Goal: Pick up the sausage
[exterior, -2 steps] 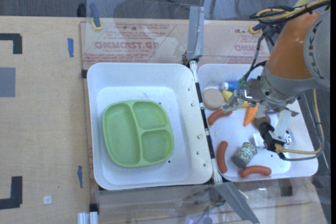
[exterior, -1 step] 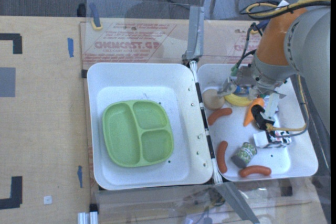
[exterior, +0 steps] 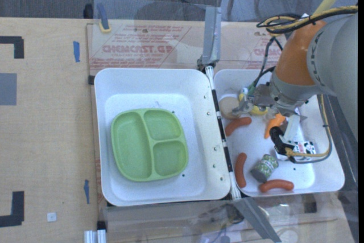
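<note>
Three sausages lie in the right bin: one slanting just below the hand, one nearly upright by the left wall, one lying crosswise near the front. A green can sits between the last two. Whether the hand's fingers are apart I cannot tell. A green divided plate rests in the left bin.

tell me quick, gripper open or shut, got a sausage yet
gripper: cannot be told; it sits low in the right bin just above a sausage.
</note>
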Robot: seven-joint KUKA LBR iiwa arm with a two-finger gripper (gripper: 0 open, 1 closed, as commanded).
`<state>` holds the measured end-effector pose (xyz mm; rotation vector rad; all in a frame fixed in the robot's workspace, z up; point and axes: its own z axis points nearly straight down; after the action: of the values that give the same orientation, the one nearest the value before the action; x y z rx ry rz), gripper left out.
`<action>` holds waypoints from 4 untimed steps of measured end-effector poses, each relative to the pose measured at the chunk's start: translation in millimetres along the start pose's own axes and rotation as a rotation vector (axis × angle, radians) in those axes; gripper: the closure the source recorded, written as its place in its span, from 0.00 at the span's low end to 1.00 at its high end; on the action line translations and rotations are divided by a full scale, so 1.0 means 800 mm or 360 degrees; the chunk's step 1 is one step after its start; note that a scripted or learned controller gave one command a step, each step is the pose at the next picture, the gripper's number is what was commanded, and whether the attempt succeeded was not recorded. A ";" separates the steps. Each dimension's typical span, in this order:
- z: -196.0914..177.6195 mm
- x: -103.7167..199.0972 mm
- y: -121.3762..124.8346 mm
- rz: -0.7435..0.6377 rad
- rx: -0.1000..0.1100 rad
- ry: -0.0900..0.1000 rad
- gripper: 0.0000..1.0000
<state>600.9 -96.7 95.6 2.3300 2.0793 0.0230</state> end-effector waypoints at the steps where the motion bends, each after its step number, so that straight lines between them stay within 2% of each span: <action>1: 0.011 -0.003 -0.034 0.0126 0.0036 0.0002 0.00; 2: -0.003 -0.005 -0.032 0.0130 0.0030 0.0001 1.00; 3: -0.003 -0.005 -0.032 0.0130 0.0030 0.0002 0.00; 4: 0.010 -0.008 -0.072 0.0119 0.0032 0.0003 0.00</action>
<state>543.5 -96.7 86.5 2.4188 2.0019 0.0048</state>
